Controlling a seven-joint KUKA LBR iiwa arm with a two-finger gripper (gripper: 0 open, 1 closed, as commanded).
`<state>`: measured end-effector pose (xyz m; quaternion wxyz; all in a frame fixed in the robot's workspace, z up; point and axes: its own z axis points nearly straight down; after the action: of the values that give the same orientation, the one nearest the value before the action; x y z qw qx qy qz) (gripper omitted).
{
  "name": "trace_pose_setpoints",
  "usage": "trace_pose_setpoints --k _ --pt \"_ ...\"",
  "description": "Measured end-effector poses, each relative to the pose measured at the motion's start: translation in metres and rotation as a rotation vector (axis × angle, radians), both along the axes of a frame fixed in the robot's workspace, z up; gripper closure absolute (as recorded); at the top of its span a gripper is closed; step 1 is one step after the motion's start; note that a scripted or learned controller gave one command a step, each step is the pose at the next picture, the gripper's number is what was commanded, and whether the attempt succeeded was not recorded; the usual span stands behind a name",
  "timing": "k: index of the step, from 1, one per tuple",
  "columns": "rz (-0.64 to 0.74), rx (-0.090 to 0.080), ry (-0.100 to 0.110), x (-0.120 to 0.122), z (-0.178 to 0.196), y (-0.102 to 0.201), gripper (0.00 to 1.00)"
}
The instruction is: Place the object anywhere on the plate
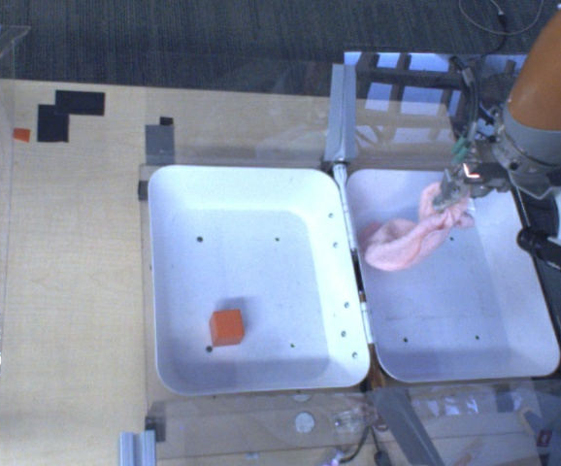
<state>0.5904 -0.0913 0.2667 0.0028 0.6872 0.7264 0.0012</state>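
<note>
One arm reached from right over right bin (513,352); hand (452,194) pinched pink cloth's (407,241) upper end; orange block (227,327) lay in left bin (179,260).

The left bin (247,280) has open floor across its 12, 3 and 9 o'clock areas; the sole obstruction is an orange block (227,327) near 7 o'clock, standing apart from the walls. The right bin (455,289) has open floor from 3 through 6 to 8 o'clock. A pink cloth (412,239) occupies its 10 to 12 o'clock area, one end raised at the claw (452,194), the other lying close to the divider (353,260). The two raised rims meet at this divider, forming a ridge between the bins. The arm (552,76) overhangs the right bin's 1 o'clock corner. A metal frame (397,95) stands behind the bins at 12 o'clock.
</note>
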Motion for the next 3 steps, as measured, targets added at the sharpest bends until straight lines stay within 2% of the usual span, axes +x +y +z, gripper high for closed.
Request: trace_pose_setpoints --k 1,3 --pt "0.005 0.002 0.005 0.002 -0.044 0.002 1.0" --pt "0.812 -0.002 0.0 0.007 -0.027 0.1 1.0"
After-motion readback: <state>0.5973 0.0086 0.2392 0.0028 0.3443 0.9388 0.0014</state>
